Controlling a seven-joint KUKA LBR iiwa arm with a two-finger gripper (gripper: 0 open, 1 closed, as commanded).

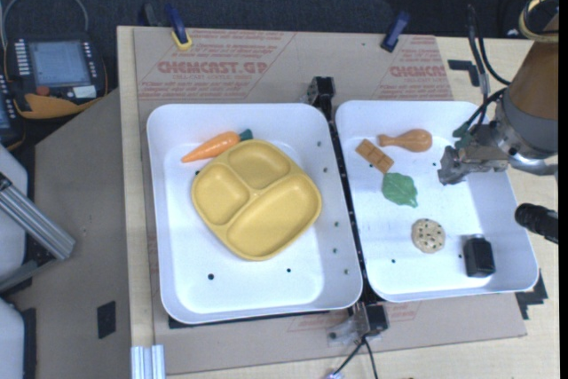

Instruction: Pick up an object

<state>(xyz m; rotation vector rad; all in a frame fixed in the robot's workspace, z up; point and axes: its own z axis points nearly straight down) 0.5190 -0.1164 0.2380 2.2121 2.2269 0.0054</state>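
Your tool [451, 169] sits over the right white plastic bin [501, 284], near its far edge; I cannot tell its grip. The bumpy green leaf [399, 189] and round speckled cookie [428, 235] lie apart.

- tabletop [133, 191]: two white bins side by side
- left bin [169, 217]: yellow divided plate [256, 199] in the middle, toy carrot [211, 146] touching its upper-left edge
- right bin [506, 226]: toy drumstick [406, 139] near the top, brown waffle piece [374, 155] just below-left of it, green leafy piece [400, 189] mid-bin, cookie [428, 235] below that, black block [478, 256] in the lower-right corner
- arm enters from the right; gripper [453, 169] over the right bin's upper-right area, right of the green leafy piece, apart from all items
- nothing visible between gripper fingers; aperture not readable
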